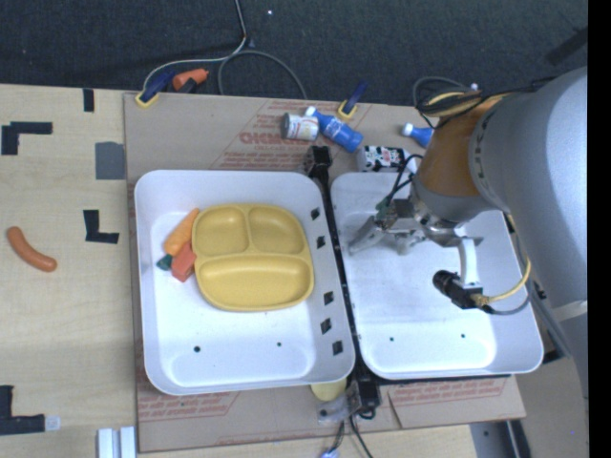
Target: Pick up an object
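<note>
A yellow divided plate (253, 256) lies in the left bin (229, 361). Tucked against the plate's left edge are an orange carrot-shaped toy (179, 232) and a small red piece (182, 267). My gripper (368, 234) is low over the upper left part of the right bin (430, 356), close to the divider between the bins, pointing left. Nothing shows in the gripper. The grey arm and its orange band (449, 160) cover the right bin's upper right.
An orange sausage-shaped toy (31, 249) lies on the bench far left, outside the bins. Small bottles (325, 127) and clamps sit behind the bins. A black cable end (456, 288) hangs over the right bin.
</note>
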